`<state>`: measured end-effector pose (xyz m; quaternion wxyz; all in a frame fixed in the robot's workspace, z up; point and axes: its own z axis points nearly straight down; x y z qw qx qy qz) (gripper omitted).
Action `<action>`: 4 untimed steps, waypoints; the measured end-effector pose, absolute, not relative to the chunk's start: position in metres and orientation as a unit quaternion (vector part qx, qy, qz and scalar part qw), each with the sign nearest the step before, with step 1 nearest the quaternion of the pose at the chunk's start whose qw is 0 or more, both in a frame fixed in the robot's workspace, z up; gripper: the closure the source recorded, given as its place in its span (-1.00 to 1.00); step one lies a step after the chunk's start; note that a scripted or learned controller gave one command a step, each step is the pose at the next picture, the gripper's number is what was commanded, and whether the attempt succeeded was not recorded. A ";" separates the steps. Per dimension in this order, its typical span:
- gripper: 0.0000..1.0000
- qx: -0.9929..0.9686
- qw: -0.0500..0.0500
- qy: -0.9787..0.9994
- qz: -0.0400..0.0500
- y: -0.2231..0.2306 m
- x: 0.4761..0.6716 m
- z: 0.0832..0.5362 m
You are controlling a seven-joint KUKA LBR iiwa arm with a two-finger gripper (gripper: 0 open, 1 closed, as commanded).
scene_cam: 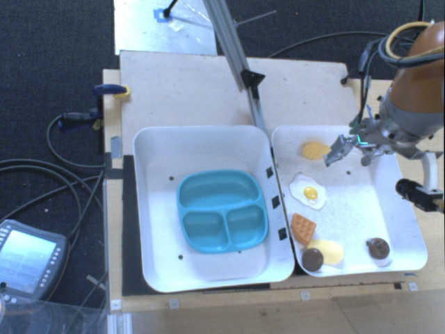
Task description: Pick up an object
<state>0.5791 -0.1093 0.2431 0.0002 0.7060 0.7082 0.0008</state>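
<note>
The right bin (pixel 400 218) holds several toy foods. An orange cookie-like piece (pixel 316 150) lies at its far left, a fried egg (pixel 308 192) below it, a waffle (pixel 302 227), a pale yellow lemon-like piece (pixel 329 251), a dark brown round piece (pixel 312 259) and a brown chocolate-like piece (pixel 378 248) near the front. My gripper (pixel 353 150) hangs over the bin's far part, just right of the orange piece, fingers spread open with nothing between them.
The left bin (pixel 156 155) holds a blue three-compartment tray (pixel 222 209). A grey pole (pixel 229 33) slants down to the bins' shared edge. Cables and a teach pendant (pixel 28 256) lie on the floor at left.
</note>
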 end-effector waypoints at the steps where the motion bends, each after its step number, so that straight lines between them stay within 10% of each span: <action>1: -1.00 0.707 -0.001 0.707 -0.001 -0.115 0.582 0.200; 3: -1.00 0.707 -0.001 0.707 0.000 -0.114 0.582 0.089; 4: 1.00 0.707 0.002 0.707 0.002 -0.114 0.584 0.103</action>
